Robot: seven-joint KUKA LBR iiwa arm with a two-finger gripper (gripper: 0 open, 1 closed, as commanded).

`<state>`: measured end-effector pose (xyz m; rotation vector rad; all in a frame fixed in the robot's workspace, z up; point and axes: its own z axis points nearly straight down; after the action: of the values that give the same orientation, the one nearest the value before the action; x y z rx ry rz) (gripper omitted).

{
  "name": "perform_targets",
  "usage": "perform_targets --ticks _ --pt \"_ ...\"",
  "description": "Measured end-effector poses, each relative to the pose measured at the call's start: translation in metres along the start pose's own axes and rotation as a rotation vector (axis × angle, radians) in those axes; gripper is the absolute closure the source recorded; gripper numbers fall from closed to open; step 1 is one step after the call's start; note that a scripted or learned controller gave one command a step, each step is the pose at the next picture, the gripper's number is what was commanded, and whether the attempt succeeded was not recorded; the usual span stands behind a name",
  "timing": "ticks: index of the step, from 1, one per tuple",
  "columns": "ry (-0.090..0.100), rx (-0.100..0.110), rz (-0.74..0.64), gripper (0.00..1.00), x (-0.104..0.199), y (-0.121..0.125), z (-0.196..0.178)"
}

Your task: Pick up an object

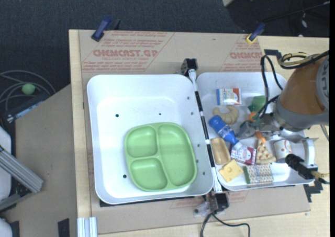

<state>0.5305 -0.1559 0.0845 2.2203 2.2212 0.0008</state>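
Observation:
The right bin (207,81) holds a heap of toy food. In it lie a blue bottle (222,128), a small white box (229,96), a beige croissant (226,112), a green piece (257,102), a tan bread block (220,151), a yellow cheese wedge (231,170), a red-and-white packet (243,153), a pizza slice (264,152) and a striped packet (259,174). The arm's orange band and grey wrist (298,110) hang over the bin's right side. My gripper (255,125) is low among the items, between the green piece and the pizza slice. Nothing is seen lifted.
The left bin (104,126) holds a green divided plate (159,156). A black divider clip (189,65) sits between the bins at the back. Cables (272,66) loop behind the arm. The bench's cardboard top (136,47) surrounds both bins.

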Motion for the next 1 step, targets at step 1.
perform_targets --ticks 1 --pt "-0.001 -0.002 0.001 1.0 -0.0002 0.0004 -0.01"
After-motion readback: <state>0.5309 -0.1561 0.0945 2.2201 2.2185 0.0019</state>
